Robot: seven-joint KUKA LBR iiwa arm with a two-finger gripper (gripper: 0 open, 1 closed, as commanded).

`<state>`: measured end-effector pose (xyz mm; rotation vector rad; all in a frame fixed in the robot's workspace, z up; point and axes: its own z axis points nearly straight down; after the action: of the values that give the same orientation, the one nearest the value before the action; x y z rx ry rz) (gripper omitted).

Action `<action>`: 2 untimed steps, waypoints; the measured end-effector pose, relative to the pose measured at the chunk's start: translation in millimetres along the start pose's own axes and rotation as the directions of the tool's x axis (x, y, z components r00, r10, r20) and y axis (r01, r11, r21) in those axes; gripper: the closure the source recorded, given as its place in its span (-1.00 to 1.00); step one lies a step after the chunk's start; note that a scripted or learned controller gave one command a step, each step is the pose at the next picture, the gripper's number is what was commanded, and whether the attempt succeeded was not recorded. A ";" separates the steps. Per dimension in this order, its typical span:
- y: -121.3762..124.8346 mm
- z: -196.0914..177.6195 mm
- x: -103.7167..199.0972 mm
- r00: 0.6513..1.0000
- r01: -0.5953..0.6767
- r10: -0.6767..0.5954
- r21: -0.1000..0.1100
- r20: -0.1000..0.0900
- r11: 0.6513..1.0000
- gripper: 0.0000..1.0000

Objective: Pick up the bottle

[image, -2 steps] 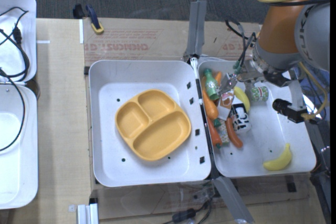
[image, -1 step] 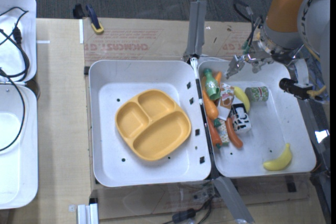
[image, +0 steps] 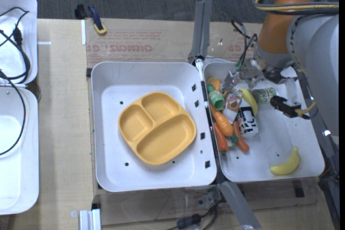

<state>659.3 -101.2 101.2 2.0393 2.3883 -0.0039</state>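
Nearest to us, in the left-hand shallow white bin (image: 108,169), we see a yellow plastic plate with three compartments (image: 157,127), lying flat near the middle. Moving right, the second white bin (image: 302,169) holds a crowd of things along its left wall: a small green bottle with a white cap (image: 216,98) near the top, orange plastic carrots (image: 222,125) below it, a small black-and-white box (image: 248,122) just beside them, and a short yellow banana (image: 248,99) above that box. Further right, a clear bottle with a green label (image: 264,95) lies on its side near the bin's upper edge. A second yellow banana (image: 286,163) rests alone in the lower right corner. Our grey arm with the orange band (image: 283,19) leans over the bin's top, its gripper (image: 233,79) low beside the green bottle; whether the claw is spread or pressed together we cannot tell.
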 end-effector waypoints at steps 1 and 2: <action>3.6 -87.7 23.0 0.991 -0.135 0.135 0.003 -0.001 0.991 -1.00; -75.9 -90.7 -27.1 0.991 -0.131 0.131 0.006 -0.002 0.991 -1.00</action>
<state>588.6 -139.6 192.1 2.1946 2.2533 -0.0082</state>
